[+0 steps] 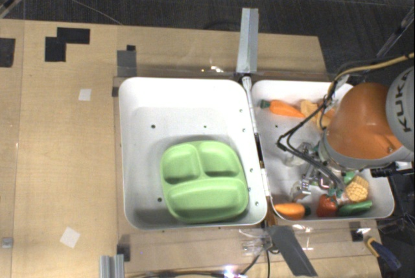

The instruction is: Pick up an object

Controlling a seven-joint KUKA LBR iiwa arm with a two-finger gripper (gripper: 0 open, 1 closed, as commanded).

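**Over the right bin, the arm among toy food**

On the bench (58, 160) we see two white bins side by side. Our left bin (139, 102) carries a green divided tray (204, 181), lying flat toward its near side. Our right bin (275, 160) holds small toy foods: a carrot (285, 109) near the far wall, an orange piece (289, 210) at the near wall, and beside it a red piece (326, 206), a yellow corn piece (356, 190) and a green piece (355, 208). The arm (363, 121) hangs low over this bin, and its pincer (316, 179) sits just beside the red and yellow pieces. Whether the pincer is open or closed, we cannot tell; cables and metal parts crowd it.
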